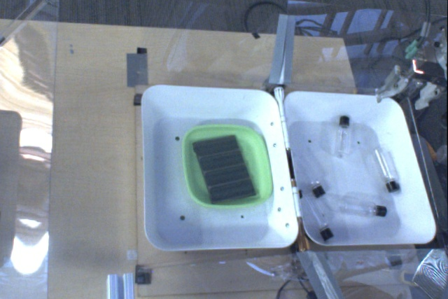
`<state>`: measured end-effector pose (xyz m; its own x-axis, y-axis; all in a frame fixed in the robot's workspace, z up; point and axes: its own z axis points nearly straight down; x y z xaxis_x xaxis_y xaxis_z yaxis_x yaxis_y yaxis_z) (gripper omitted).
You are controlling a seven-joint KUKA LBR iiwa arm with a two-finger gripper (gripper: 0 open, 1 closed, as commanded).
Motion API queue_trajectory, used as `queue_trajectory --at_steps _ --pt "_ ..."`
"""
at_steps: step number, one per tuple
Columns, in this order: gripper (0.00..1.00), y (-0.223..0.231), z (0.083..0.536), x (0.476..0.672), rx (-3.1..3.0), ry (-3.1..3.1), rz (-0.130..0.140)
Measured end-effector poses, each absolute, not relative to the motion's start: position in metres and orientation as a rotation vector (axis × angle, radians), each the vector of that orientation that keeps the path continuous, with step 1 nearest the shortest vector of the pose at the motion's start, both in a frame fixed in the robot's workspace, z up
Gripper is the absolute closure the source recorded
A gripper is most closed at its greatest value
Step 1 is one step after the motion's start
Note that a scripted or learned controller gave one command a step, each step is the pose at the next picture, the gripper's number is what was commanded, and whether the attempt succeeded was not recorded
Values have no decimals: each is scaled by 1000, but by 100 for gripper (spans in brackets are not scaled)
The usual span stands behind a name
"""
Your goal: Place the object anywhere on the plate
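A dark grey ribbed rectangular object (224,168) lies flat on the square lime-green plate (190,163), slightly turned. The plate sits in the middle of the left white bin (157,150). My gripper (418,84) is at the view's right edge, beside the far right corner of the right bin (409,150). It is half cut off among cables and far from the plate. Nothing shows between its fingers.
Several clear vials with black caps lie scattered in the right bin, among them one at the back (342,136), one at the right (386,170) and one near the front (362,207). A grey metal post (282,56) stands behind the seam between the bins.
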<state>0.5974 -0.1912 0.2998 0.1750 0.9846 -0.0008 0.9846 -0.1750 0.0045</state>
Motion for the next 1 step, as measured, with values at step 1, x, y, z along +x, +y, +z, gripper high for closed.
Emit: queue_trajectory --at_steps 1 --pt "100 -190 313 600 2391 2019 11"
